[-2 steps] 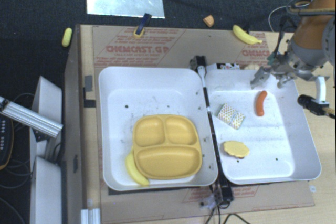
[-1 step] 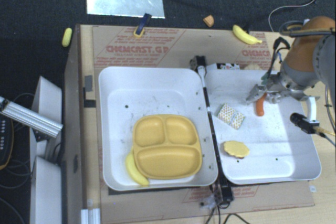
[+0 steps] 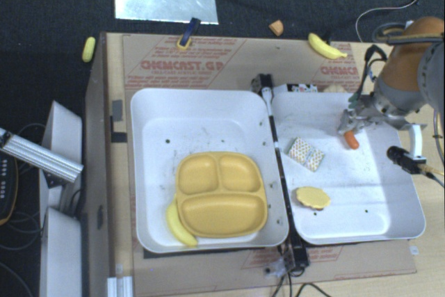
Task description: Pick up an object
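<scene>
**benchwatcher:** ok, what's in the bins? Left bin [image 3: 149,115] is smooth white plastic, shallow with rounded corners, a few dark scuffs on the floor. In it sits a matte yellow tray [image 3: 221,193] with three compartments, two small on top and one wide below. A yellow banana [image 3: 178,226] curves along the tray's lower left corner, touching it.

**gripfan22:** right bin [image 3: 389,219] is the same white plastic. It has a small flat packet [image 3: 306,153] with a fine checked pattern, lying tilted near the divider, and a flattish yellow lump [image 3: 313,197] with a rough edge, below the packet. There's also a little orange carrot [image 3: 352,140], stubby and smooth, near the far right of the bin.

**benchwatcher:** and the gripper?

**gripfan22:** the gripper [image 3: 350,123] is low over the right bin's far side, metal-grey, hanging off the arm [image 3: 410,76] with its orange band. The carrot lies right at its tip, touching or nearly so. I can't tell how far open it is or whether it has hold of anything; too small and blurry.

**benchwatcher:** outside the bins, the bench top [image 3: 181,65] is cardboard with red print. A second banana [image 3: 325,46] lies on its far edge, with a tan chunk [image 3: 277,27] on the dark carpet beyond.
</scene>
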Action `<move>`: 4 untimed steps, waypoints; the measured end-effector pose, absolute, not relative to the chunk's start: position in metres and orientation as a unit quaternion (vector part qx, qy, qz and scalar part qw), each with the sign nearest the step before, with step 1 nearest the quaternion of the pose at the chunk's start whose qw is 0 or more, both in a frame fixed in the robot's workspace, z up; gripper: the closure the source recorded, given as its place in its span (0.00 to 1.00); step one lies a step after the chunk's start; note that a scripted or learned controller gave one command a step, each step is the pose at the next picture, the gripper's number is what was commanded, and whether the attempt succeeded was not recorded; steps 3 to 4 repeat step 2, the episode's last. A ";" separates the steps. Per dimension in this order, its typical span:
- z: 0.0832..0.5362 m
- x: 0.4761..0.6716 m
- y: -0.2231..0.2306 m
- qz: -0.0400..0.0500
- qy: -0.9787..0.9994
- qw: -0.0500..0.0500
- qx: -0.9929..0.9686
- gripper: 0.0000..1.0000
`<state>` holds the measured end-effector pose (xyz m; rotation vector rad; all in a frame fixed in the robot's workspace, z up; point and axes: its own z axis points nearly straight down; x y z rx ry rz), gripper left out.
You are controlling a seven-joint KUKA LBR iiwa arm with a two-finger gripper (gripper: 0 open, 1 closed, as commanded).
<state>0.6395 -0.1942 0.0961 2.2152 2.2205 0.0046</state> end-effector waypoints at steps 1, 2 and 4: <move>0.083 0.666 -0.136 -0.004 0.708 -0.004 0.707 1.00; 0.186 0.594 -0.058 0.002 0.709 0.001 0.705 1.00; 0.186 0.594 -0.058 0.002 0.709 0.001 0.705 1.00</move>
